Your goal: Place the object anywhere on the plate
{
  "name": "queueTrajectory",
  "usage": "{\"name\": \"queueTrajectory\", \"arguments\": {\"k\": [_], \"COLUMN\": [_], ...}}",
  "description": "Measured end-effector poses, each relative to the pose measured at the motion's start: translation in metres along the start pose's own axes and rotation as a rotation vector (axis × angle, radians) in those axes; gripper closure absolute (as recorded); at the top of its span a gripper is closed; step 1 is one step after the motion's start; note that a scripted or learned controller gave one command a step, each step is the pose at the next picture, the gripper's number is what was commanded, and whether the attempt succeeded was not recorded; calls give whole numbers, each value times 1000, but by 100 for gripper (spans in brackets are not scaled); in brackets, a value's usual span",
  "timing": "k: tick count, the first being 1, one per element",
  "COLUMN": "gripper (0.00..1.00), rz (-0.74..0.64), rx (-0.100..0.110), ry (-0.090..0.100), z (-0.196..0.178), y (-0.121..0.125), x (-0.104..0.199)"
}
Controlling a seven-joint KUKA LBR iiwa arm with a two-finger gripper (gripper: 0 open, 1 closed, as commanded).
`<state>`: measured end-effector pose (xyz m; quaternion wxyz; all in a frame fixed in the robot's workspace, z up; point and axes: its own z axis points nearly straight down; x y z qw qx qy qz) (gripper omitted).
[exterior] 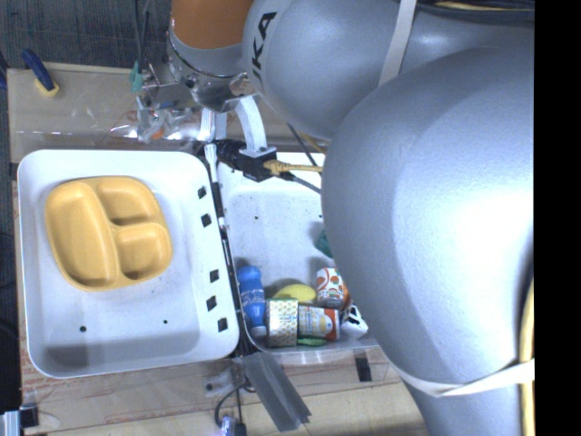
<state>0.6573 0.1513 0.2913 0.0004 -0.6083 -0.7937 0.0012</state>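
plate point(107, 232): yellow, three compartments, lying flat in the left bin point(54, 339), toward its far-left part; nothing on it.

objects: a small heap at the near end of the right bin point(272, 234), touching one another: a bottle point(251, 294) with a blue cap, a box point(282, 322) with a patterned label, a yellow round thing point(296, 292) behind it, a red-and-white can point(332, 288), and a green scrap point(322, 242) at the arm's edge. Which of these is the task's thing cannot be told (the task names none).

gripper point(214, 121): at the far end of the bins, above the wall between them, well apart from the heap. Its tips are lost in cables and glare, so how far open it is, or whether it has hold of anything, cannot be told.

arm point(427, 198): covers most of the right bin.

handling: probably all light. The bottle looks smooth and round, likely to slip or roll; take it across the body, below the cap. The box looks stiff with flat sides, the easiest hold. The can is hard and curved; grip across its middle. The yellow thing may be soft (a gentle squeeze).

crowding: the heap is packed tight against the near wall, so fingers have little room between pieces.
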Motion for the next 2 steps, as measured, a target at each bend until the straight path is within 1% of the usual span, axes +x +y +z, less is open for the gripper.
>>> {"name": "queueTrajectory", "arguments": {"k": [1,2], "gripper": [100,0], "rz": [-225,-225], "rx": [4,3], "ry": [1,1], "z": [41,40], "y": [-15,-14], "x": [51,51]}}
